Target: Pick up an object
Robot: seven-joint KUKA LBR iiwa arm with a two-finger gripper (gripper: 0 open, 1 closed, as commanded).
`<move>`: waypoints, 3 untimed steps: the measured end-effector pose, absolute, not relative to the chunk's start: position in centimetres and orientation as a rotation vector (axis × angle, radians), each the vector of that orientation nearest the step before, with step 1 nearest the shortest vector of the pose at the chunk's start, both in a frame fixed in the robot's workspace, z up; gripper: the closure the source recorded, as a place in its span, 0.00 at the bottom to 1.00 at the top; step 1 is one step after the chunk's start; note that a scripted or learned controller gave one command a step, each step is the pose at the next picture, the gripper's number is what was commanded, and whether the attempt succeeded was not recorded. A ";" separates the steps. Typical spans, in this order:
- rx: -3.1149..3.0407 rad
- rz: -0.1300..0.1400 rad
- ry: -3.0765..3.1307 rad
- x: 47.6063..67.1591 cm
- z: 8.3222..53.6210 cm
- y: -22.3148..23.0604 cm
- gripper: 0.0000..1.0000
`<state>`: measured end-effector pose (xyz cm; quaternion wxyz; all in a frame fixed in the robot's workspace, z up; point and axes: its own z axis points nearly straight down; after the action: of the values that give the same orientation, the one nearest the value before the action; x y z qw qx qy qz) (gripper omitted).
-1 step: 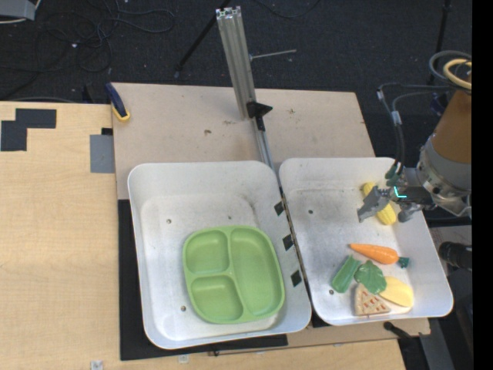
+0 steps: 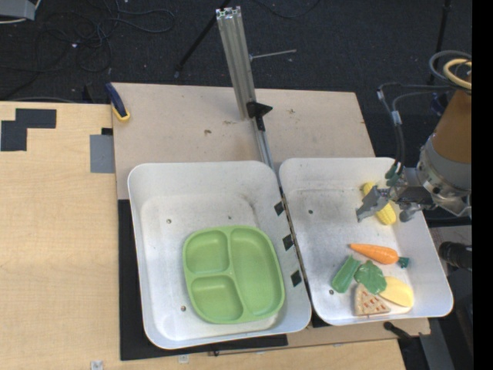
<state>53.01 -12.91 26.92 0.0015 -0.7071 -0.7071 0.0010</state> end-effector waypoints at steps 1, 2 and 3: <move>-2.216 0.009 -2.214 52.5 20.5 -13.0 0.00; -2.218 0.007 -2.214 52.8 15.6 -12.1 0.00; -2.217 0.007 -2.215 53.1 11.1 -12.3 0.00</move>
<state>53.07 -12.33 11.13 0.0037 -0.7075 -0.7067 0.0021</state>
